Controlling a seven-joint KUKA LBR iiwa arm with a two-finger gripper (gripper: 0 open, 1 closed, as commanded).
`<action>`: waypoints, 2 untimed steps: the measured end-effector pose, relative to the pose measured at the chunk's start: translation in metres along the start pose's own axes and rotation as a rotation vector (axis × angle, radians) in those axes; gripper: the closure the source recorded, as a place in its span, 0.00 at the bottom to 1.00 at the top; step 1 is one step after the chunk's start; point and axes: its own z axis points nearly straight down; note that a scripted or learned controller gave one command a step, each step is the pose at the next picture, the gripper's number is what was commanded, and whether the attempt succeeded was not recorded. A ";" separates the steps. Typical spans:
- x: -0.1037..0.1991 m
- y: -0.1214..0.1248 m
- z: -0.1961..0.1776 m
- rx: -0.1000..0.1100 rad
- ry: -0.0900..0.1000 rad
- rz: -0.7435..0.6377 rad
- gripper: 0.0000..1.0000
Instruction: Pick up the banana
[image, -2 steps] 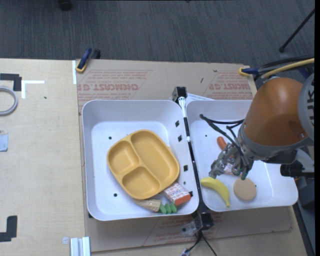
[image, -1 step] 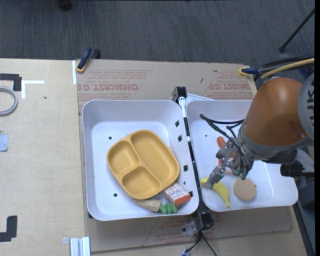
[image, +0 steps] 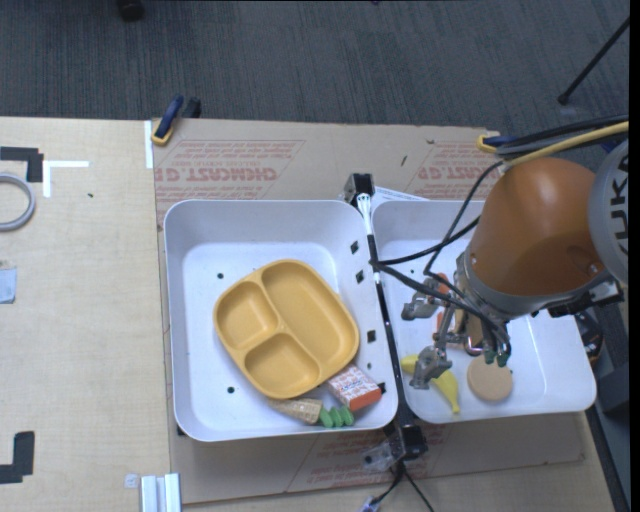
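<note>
The banana (image: 449, 390) is yellow and lies near the front edge of the right bin (image: 560, 390); one end shows left of the gripper, the other pokes out towards the bin's front wall. My gripper (image: 432, 368) hangs right over the banana's middle and hides that part, so contact cannot be judged. The arm's orange band (image: 535, 235) and a bundle of cables cover most of the right bin behind it.
A round tan disc (image: 490, 383) lies just right of the banana. The left bin (image: 190, 300) holds a yellow divided plate (image: 287, 328), a small red-and-white box (image: 355, 389), a green item (image: 338, 416) and a tan piece (image: 300, 409) at its front.
</note>
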 end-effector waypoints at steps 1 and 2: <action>-0.001 -0.010 0.000 -0.001 -0.001 -0.529 0.00; -0.015 -0.024 0.000 -0.001 -0.002 -0.789 0.00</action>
